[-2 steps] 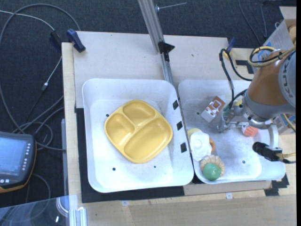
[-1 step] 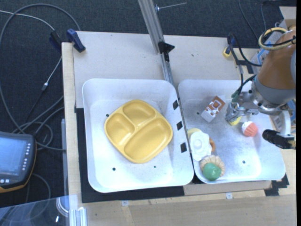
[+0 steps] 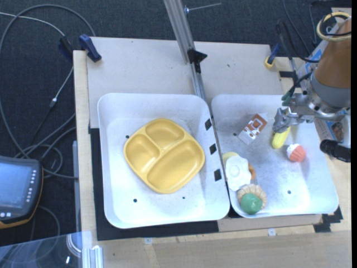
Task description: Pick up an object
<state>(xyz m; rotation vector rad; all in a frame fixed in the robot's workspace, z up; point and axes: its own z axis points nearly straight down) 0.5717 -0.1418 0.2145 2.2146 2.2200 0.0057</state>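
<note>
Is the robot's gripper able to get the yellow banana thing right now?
Probably yes. The gripper hangs right above the yellow banana-like toy in the right bin. The small box and pink ball sit beside it, apart, so nothing blocks the way down.

Left bin (image 3: 111,149): yellow divided plate (image 3: 164,155). Right bin (image 3: 312,188): small carton (image 3: 254,127), yellow banana (image 3: 279,137), pink-orange ball (image 3: 296,153), fried egg toy (image 3: 236,168), green-and-tan item (image 3: 251,199). Gripper (image 3: 284,118) just over the banana's upper end.
</note>
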